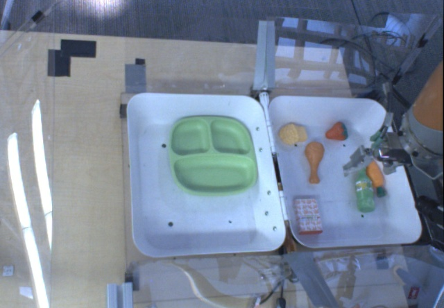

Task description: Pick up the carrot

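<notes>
The small orange carrot (375,175) lies at the right side of the right bin (347,234), its lower end touching a green bottle (364,196). My gripper (373,163) hangs right over the carrot's upper end, reaching in from the right edge. It is open, with one grey finger (356,159) to the carrot's left and the other to its right. The carrot's top sits at the gap between them, and I see no grip on it.
The right bin also holds a tan drumstick (314,160), a yellow round bun (293,134), a red strawberry (336,131) and a pink box (308,215). A green divided plate (212,155) lies in the left bin (149,182). Cables run behind the bins.
</notes>
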Controlling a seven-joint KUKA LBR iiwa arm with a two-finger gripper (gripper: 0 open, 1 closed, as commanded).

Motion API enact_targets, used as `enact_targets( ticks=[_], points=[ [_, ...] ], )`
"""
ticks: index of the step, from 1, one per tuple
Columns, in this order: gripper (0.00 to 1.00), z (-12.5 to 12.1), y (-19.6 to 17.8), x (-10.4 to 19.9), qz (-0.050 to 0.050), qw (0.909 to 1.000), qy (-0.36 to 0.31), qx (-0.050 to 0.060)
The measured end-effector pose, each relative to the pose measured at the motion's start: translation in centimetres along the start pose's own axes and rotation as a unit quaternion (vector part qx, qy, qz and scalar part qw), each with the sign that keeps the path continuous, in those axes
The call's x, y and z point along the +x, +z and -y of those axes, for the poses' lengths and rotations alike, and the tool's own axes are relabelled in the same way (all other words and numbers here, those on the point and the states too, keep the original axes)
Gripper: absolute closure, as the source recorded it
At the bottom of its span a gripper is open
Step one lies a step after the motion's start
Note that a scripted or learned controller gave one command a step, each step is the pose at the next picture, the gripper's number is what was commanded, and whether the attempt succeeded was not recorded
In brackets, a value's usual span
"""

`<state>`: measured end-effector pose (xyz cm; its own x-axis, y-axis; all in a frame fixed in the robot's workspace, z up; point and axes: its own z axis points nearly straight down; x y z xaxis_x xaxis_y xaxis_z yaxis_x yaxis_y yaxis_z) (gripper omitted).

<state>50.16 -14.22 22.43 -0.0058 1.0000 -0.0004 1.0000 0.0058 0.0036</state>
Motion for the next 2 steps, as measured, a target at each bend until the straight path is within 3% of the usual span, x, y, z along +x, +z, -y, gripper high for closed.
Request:
enact_targets(
  ticks=[1, 2],
  points=[
    [0.00, -4.8, 12.4, -3.4, 0.000, 0.9962, -0.088, -0.001],
    [1.00, -5.0, 11.3, -3.4, 0.001, 0.9960, -0.089, -0.004]
  ],
)
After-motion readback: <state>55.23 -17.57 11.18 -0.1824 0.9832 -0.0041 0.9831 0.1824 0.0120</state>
